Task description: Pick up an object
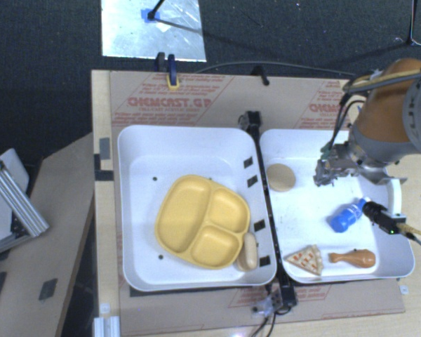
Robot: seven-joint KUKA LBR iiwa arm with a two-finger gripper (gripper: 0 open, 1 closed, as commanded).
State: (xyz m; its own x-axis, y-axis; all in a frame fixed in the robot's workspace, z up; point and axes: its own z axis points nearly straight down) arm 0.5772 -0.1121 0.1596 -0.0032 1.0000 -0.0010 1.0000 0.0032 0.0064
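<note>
Pincer (328, 172) above right bin (305, 209), cookie (281, 177), blue bottle (346, 216) nearby

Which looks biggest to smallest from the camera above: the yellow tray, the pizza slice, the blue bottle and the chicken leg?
1. Yellow tray, by far the largest.
2. Chicken leg, blue bottle and pizza slice look too alike in size to rank.
</note>
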